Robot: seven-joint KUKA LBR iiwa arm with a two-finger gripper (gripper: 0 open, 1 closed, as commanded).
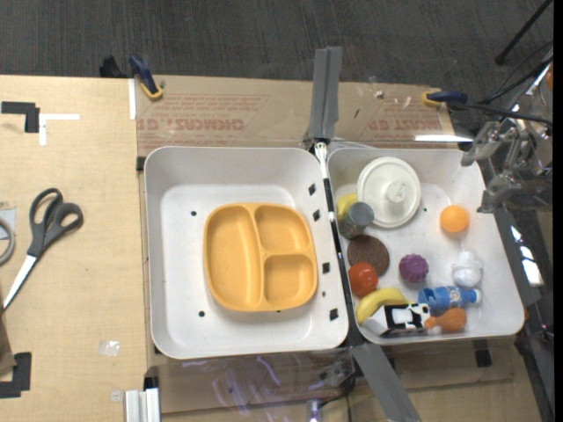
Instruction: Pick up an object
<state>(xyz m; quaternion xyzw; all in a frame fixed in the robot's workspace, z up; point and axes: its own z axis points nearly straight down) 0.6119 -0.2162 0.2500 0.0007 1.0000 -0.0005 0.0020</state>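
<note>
The right bin (493,262) holds several small objects. Among them are a white round dish (390,192), an orange ball (454,220), a purple ball (413,267), a brown disc (368,253), a red tomato (363,278), a banana (381,302), a blue bottle (448,297) and a black-and-white toy (403,317). My gripper (503,170) hangs at the bin's far right rim, above and to the right of the orange ball. Nothing is seen in it.
A yellow divided plate (261,258) lies in the left bin (167,236). Scissors (42,227) rest on the bench at the left. Cables and the arm's body crowd the right edge. Blue clamps (145,76) sit at the back.
</note>
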